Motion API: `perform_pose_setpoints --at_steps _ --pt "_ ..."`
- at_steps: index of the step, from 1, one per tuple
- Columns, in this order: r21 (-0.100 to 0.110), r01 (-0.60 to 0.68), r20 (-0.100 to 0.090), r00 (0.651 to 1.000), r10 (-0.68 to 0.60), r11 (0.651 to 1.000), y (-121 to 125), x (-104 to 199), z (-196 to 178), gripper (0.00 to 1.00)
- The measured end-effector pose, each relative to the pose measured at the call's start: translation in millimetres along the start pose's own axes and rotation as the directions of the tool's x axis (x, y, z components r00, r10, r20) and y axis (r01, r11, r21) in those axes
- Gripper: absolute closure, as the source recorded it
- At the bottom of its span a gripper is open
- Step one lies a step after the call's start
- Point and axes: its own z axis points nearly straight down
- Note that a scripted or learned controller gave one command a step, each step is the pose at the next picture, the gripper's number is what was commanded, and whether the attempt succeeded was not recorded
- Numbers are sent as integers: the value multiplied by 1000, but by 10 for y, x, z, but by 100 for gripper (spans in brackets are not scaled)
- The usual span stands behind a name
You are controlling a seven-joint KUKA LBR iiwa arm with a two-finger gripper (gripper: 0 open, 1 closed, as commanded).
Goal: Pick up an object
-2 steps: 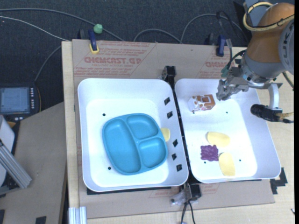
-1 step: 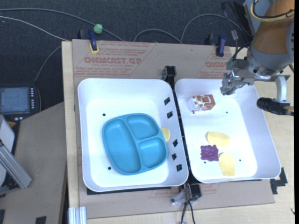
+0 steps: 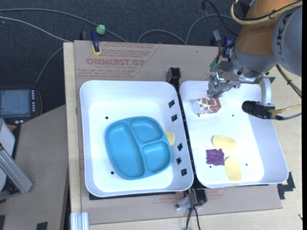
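My gripper (image 3: 215, 92) hangs over the back left part of the right bin (image 3: 268, 143). Directly beneath its tip lies a small brown-and-white patterned box (image 3: 209, 106) on the bin floor; whether the two touch is unclear. Nearer the front of that bin lie a yellow piece (image 3: 224, 142), a purple knobbly piece (image 3: 215, 156) and a second yellow piece (image 3: 233, 168). The grey arm with its orange band (image 3: 261, 23) comes in from the upper right.
The left bin (image 3: 96, 104) holds a blue divided tray (image 3: 138, 146), with a small yellow piece (image 3: 170, 138) at its right edge. A black divider with clips (image 3: 178, 123) runs between the bins. Cables trail behind the bench.
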Motion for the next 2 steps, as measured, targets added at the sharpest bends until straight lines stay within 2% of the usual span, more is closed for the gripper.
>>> perform_pose_setpoints --at_steps 1,2 --pt "-2 1 -1 1000 -1 1000 -35 578 -100 100" --pt "-1 0 0 1000 0 1000 -63 1020 -98 100"
